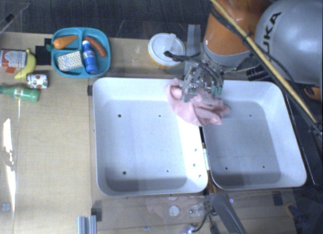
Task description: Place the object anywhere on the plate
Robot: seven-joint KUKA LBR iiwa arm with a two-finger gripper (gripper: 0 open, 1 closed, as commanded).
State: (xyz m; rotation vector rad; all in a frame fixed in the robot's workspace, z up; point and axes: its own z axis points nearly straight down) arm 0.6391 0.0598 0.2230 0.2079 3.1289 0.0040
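1. Two white bins, the left bin (146,142) and the right bin (257,142), are sitting side by side on the bench.
2. A pink cloth (198,107) is draping across their shared far rims.
3. The gripper (201,87) is pressing into the cloth's far part; its fingers' spread cannot be told.
4. A blue divided plate (81,52) is lying far left.

gripper (201,87) low over the seam between left bin (126,177) and right bin (262,172), pink cloth (199,107) bunched under it, draped across both rims. fingers hidden by cloth. blue divided plate (103,41) with toy food upper left.
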